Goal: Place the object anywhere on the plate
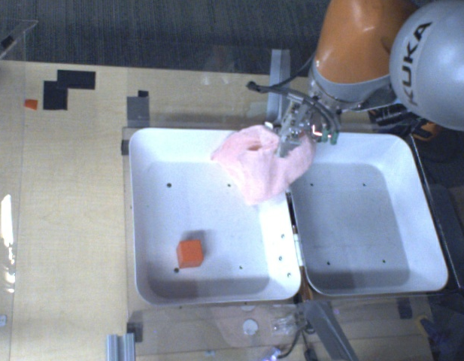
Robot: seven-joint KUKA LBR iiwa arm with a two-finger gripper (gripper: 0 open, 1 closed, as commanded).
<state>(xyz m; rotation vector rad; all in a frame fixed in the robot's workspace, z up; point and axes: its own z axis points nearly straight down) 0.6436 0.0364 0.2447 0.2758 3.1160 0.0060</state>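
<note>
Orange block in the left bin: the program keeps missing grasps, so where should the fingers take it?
Grip the orange block across two opposite side faces, coming straight down. It sits flat on the left bin floor, apart from the walls and the pink cloth, so its sides look free.

a small orange block (pixel 190 253) is seen resting flat on the floor of the left white bin (pixel 149 201), near its front left corner. a pale pink plate (pixel 262 164), tilted and blurred, is seen raised over the bin's back right corner.
</note>
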